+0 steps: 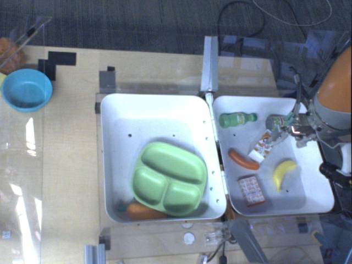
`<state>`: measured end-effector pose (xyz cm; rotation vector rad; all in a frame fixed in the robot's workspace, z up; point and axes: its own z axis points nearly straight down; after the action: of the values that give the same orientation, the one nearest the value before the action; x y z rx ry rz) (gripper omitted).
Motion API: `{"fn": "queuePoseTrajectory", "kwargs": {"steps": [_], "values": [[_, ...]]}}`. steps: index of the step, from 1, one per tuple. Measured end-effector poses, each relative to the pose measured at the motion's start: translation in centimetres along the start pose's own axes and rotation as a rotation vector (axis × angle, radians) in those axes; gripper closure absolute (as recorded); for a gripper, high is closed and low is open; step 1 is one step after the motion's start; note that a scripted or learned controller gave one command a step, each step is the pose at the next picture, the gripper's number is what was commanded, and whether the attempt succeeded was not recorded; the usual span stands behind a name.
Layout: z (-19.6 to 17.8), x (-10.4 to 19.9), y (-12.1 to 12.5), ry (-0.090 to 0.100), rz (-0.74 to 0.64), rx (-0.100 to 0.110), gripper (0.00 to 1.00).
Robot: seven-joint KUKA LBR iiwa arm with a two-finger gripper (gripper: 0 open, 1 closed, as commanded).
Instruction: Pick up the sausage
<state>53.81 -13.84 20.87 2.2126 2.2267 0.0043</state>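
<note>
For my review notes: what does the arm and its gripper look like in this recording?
A single arm enters from the right, grey with a rounded orange band above the wrist. The gripper is a small metallic grey assembly with some green on it and a tiny red light nearby. Thin dark cables run along the wrist.

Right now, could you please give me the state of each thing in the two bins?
sausage: lying flat, right bin, untouched
bottle: on its side
banana: lying loose
cracker: flat
tray: left bin, compartments up
carrot: partly under tray
gripper: low, above right bin
</note>
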Motion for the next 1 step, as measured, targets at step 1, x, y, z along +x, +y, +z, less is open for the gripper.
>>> {"fn": "queuePoseTrajectory", "kwargs": {"steps": [1], "values": [[9.61, 5.52, 7.13, 0.0, -0.342, -0.002, 0.0]]}}
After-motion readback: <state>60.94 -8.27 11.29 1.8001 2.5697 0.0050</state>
